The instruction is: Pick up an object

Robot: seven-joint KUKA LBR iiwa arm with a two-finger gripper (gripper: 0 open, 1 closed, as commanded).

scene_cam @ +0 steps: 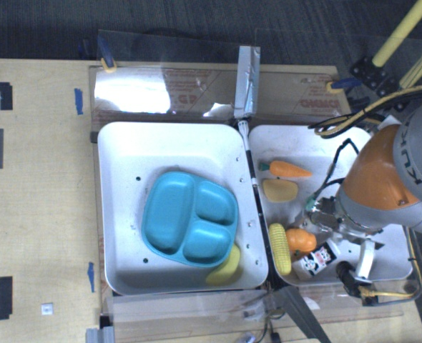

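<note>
pale wooden desk (black tape marks by its left edge) against dark carpet; end effector grip state cannot be told.

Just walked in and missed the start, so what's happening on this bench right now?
A grey robot arm with an orange band is reaching into the right white bin, low over a small orange toy and a black-and-white patterned piece. A yellow toy corn cob, an orange toy carrot and a pale yellow piece lie nearby. The left white bin holds a blue divided plate.
</note>
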